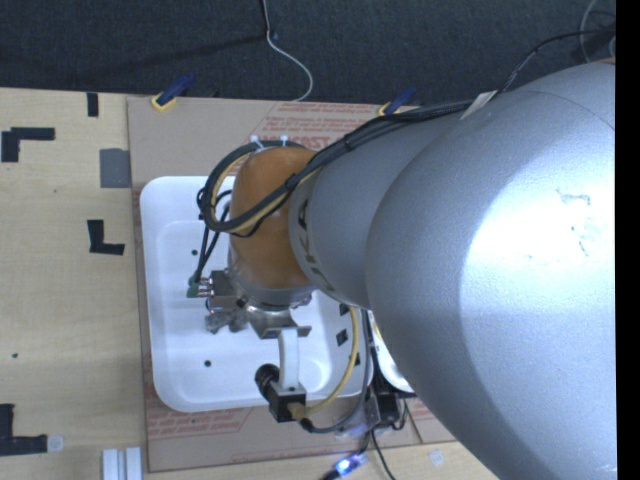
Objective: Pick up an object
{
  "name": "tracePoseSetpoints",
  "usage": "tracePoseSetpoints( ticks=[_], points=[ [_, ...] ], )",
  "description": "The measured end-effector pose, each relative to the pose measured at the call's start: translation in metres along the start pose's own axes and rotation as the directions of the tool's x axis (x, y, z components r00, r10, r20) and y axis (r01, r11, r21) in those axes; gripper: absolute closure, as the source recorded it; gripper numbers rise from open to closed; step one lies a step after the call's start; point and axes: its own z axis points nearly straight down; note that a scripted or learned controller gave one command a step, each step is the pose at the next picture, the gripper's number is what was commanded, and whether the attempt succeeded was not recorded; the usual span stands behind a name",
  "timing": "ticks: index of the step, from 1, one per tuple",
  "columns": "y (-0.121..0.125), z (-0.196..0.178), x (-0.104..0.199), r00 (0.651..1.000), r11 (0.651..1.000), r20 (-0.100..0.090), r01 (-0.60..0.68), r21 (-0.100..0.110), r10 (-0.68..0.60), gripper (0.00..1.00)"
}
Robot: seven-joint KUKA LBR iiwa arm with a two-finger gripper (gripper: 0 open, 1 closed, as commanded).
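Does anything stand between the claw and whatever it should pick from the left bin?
Nothing visible does. The claw hangs over the white bin, and the orange band and wrist hide the floor right under it, so an obstacle there cannot be ruled out.

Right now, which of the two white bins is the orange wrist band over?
The left-hand bin in the camera view; the other bin lies mostly hidden beneath the arm.

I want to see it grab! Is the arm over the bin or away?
Over it: its orange band hides part of the white bin.
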Motion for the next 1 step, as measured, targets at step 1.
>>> tracePoseSetpoints(
  ticks=[1],
  points=[
    [0.0413,-0.1335,0.0112,1.000,1.000,-0.005,0.002,-0.017,-0.002,1.00]
  ],
)
